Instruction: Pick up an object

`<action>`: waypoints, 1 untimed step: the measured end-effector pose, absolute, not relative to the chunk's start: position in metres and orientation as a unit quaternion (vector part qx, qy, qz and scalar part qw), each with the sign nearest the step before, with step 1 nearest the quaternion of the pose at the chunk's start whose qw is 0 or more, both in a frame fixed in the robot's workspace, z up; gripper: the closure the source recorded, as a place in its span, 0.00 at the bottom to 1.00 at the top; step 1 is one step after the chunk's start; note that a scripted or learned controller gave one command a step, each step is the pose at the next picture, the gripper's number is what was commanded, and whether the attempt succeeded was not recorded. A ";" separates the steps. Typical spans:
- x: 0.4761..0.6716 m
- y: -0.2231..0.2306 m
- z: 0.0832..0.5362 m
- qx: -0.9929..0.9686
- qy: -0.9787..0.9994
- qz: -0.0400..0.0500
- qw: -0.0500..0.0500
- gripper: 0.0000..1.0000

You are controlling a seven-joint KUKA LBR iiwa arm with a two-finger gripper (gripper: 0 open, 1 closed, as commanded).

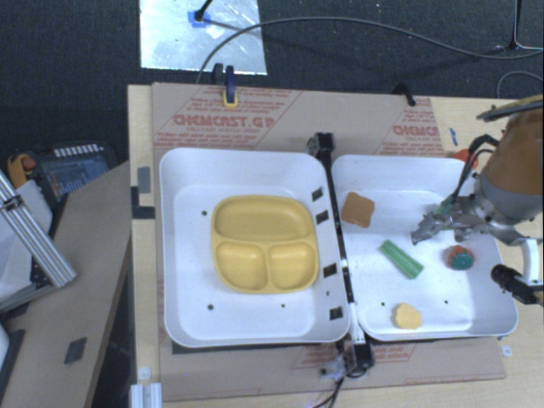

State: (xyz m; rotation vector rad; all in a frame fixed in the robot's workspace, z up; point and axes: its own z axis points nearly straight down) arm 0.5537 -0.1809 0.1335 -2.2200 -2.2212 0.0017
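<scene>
Hovering over the right bin (489, 317), the tool (427, 229) held nothing; whether it was open or closed could not be told. Just beside it lay a green block (400, 258) and a teal-and-red object (460, 257); a brown piece (358, 210) and yellow piece (407, 316) lay farther off. On the same desk, the left bin (183, 253) held a yellow divided tray (263, 243).

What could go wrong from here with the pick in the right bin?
1. The end effector sits between the green block and the teal ball, over neither; a descent here would likely close on nothing.
2. The ball is round and may roll if nudged.
3. The ball lies near the right bin's wall, so an approach there could clip the rim.
</scene>
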 end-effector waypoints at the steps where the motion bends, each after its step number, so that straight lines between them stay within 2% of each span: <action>1: 0.554 -0.180 0.082 -0.707 -0.707 0.000 0.001 0.00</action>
